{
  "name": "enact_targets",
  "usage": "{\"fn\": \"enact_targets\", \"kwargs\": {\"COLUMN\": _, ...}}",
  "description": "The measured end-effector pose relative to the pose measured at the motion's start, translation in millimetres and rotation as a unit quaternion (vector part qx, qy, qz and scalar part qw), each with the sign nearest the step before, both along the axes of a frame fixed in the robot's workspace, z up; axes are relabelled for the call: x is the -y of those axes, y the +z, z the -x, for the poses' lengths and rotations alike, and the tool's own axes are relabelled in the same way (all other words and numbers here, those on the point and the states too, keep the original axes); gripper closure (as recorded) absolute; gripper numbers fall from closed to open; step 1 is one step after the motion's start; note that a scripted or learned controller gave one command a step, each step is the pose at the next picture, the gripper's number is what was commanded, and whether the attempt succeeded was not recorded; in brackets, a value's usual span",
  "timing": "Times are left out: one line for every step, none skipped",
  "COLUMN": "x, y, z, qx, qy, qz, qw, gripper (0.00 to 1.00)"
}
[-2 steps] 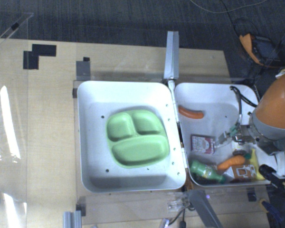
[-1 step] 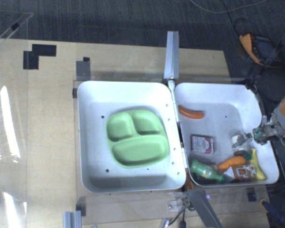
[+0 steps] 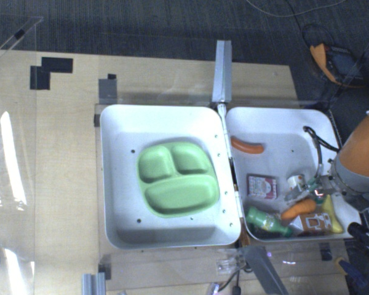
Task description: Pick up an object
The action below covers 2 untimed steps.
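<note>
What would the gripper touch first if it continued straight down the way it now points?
Probably the carrot: the gripper hangs just above it in the right bin. Depth is unclear from this slanted view, so the yellow item beside it is also possible.

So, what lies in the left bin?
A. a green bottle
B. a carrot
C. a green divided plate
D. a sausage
C: the green plate with three compartments lies in the left bin, while the sausage, bottle and carrot are in the right bin.

Matt green plastic tray point(image 3: 178, 180); smooth white bins point(image 3: 120, 165); wood-grain bench point(image 3: 55, 165)
</note>
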<state>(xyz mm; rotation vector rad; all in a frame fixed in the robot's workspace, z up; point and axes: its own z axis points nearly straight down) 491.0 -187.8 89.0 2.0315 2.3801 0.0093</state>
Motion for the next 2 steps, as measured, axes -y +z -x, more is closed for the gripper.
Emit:
{"fn": "enact_targets", "kwargs": {"x": -0.7, "y": 12.2, "z": -2.6, "qx": 0.003, "qy": 0.0, "qz": 0.0003, "qw": 1.0, "gripper": 1.0}}
{"fn": "enact_targets", "kwargs": {"x": 7.9, "y": 64.9, "z": 2.7, "qx": -0.004, "qy": -0.084, "qz": -0.0015, "qw": 0.9965, "gripper": 1.0}}
